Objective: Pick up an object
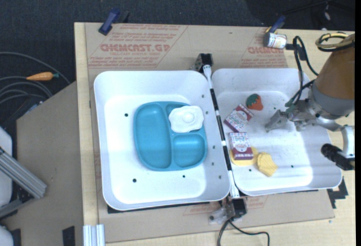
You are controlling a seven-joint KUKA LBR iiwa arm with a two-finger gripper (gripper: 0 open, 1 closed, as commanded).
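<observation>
The right bin (293, 84) holds several small items. A red and green strawberry-like toy (255, 101) lies near its back. A small red-and-white carton (238, 118) sits by the left wall, and a second carton (240, 145) lies below it on a flat yellow piece (246, 159). A lumpy yellow item (267, 163) rests near the front. My gripper (278, 121) hangs low over the middle of this bin, to the right of the cartons and below-right of the strawberry toy. I see nothing held in it.
The left bin (113, 143) carries a blue divided plate (155, 137) with a white egg-like piece (186, 118) on its upper right compartment. The arm (335, 84) covers the right bin's right side. Clamps and cables sit at the bench's back edge.
</observation>
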